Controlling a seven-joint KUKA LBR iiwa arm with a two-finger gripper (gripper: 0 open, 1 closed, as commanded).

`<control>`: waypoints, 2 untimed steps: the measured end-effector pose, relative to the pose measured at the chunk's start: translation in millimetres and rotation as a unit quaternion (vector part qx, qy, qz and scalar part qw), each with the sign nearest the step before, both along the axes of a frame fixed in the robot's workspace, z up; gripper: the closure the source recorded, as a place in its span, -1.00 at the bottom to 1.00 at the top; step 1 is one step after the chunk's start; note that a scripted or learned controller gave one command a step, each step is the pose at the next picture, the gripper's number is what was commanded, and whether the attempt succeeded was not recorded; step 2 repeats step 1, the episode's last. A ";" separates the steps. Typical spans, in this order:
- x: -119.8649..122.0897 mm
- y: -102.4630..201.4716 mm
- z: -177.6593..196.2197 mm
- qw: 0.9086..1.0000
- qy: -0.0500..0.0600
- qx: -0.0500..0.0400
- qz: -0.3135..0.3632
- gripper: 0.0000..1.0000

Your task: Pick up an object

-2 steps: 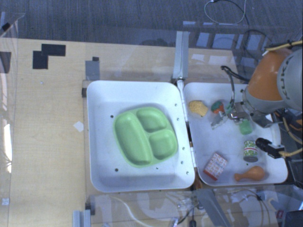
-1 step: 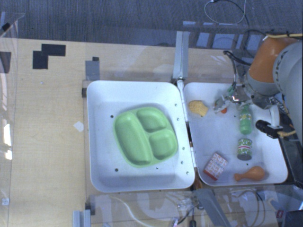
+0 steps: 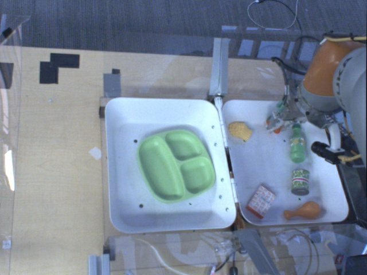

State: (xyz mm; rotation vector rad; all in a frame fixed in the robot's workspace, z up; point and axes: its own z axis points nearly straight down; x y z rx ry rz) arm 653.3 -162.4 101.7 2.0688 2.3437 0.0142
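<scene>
Five objects lie in the right bin (image 3: 338, 208); gripper (image 3: 279, 121), opening not discernible, sits at its far edge beside the green bottle (image 3: 296, 144), so descend centred over the bottle's body.

In the right bin lie a green bottle (image 3: 296, 143), can (image 3: 300, 181), patterned box (image 3: 261, 201), tan drumstick (image 3: 303, 211) and yellowish lump (image 3: 240, 131).

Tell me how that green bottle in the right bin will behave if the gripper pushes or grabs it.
The green bottle lies on its side, so a sideways push will probably roll it. Its rounded, smooth-looking body may slip between fingers. It looks small and plastic, so likely light.
</scene>
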 end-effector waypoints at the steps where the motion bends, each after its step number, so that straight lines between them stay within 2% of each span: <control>1: 13.4 49.1 91.0 1.000 0.004 0.001 -0.001 1.00; 2: 13.4 49.1 91.0 1.000 0.004 0.001 -0.001 1.00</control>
